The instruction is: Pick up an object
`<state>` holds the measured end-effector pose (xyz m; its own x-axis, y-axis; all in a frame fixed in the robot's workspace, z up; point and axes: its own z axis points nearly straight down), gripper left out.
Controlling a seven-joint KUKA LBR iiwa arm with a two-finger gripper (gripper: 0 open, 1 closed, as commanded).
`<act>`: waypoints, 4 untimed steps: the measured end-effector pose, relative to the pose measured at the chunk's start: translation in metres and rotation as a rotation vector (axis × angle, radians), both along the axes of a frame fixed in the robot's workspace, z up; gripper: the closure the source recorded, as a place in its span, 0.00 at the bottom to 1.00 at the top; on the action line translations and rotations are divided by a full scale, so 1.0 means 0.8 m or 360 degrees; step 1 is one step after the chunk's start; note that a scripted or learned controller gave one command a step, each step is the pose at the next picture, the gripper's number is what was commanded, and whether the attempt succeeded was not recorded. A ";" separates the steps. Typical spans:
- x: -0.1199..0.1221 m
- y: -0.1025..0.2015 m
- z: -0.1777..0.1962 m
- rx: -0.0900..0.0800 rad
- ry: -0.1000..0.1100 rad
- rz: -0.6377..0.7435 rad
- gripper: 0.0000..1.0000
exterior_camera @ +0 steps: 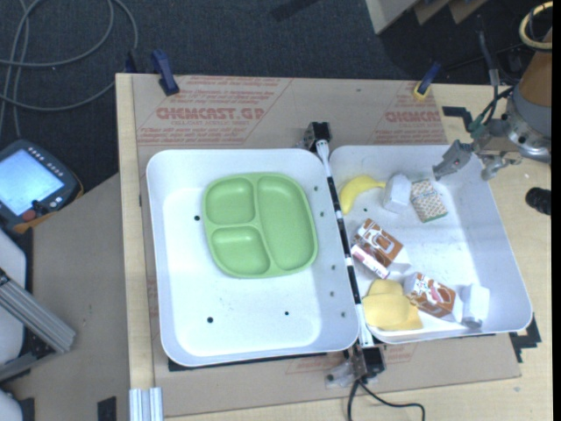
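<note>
The claw (471, 158) hangs spread wide and holding nothing over the right bin's (500, 226) far edge, near a small patterned carton (429, 202) that looks light, stiff and easiest to pinch across its flat sides.

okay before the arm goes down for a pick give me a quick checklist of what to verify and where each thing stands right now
1. Gripper over the right bin, where the objects are: ok, at its upper right part.
2. Gripper free of any object: ok, nothing between the fingers.
3. Target close by: ok, the small patterned carton lies just below and left of the gripper.
4. Room around that carton: not ok, a white object touches its left side.
5. Green divided tray out of the way: ok, it lies in the left bin.
6. Gripper height above the bin: cannot tell.
</note>
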<state>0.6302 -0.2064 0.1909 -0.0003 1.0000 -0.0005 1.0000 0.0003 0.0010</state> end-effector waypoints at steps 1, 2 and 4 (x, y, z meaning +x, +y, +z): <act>0.007 0.029 -0.112 -0.0002 -0.0017 0.0002 0.00; 0.007 0.043 -0.120 -0.0013 -0.0025 -0.0001 0.00; 0.010 0.012 -0.118 -0.0002 -0.0004 0.0000 0.00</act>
